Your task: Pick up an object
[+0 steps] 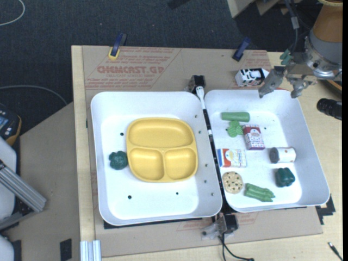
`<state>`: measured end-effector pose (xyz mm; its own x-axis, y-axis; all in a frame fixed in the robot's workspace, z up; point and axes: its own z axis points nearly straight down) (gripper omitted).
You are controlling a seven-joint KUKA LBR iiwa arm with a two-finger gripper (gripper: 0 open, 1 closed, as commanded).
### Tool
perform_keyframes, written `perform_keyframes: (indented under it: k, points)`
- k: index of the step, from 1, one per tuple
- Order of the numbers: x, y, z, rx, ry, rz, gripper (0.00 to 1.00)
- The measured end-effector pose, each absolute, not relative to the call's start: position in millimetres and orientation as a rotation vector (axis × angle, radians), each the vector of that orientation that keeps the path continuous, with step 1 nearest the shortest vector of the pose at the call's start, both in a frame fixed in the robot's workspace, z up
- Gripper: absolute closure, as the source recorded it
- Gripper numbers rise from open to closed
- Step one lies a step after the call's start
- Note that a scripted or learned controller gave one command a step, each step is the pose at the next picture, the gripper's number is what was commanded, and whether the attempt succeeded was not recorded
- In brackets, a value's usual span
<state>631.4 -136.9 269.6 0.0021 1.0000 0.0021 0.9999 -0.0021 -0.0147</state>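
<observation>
My gripper (283, 86) hangs open above the back edge of the right bin (310, 145), with nothing between its fingers. Below it in that bin lie a green cucumber piece (235, 116), a small green leafy piece (234, 128), a red box (253, 137), a red, white and blue carton (232, 157), a grey and white cylinder (283, 155), a dark green pepper (284, 176), a cookie (232, 182) and a green bean pod (259, 192).
The left bin (103, 189) holds a yellow divided plate (161, 148) and a small green broccoli piece (118, 160). A black and white toy (251, 76) lies on the bench behind the right bin. Blue clamps (116, 46) hold the board's back edge.
</observation>
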Motion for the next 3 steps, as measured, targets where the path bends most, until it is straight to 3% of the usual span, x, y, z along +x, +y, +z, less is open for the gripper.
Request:
perform_keyframes:
  k: [1,3]
  points:
    - [633.3,-137,278,-2.221,-2.221,0.001,0.0]
    - [637.4,-149,176,-2.22,-2.219,0.004,0.0]
